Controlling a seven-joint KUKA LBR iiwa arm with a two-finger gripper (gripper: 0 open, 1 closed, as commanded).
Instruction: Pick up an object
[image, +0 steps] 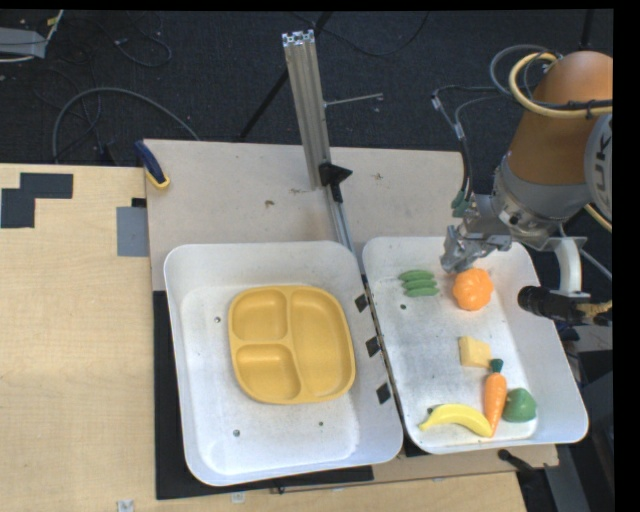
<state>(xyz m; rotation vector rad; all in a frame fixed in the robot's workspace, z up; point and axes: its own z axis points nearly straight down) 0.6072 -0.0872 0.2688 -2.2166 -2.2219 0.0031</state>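
1. Reaching from the right, the gripper (462, 256) hangs just above the orange (473, 289); grip unclear.
2. Left of the orange: green beans (419, 283), then a yellow plate (291, 343).

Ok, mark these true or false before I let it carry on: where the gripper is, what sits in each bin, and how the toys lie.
1. The gripper is over the right bin. True.
2. The yellow divided plate lies in the right bin. False: it lies in the left bin.
3. The orange fruit sits right beside the gripper. True.
4. The banana is at the far end of the right bin. False: it lies at the near end, by the carrot.
5. The green pea pod lies left of the orange fruit. True.
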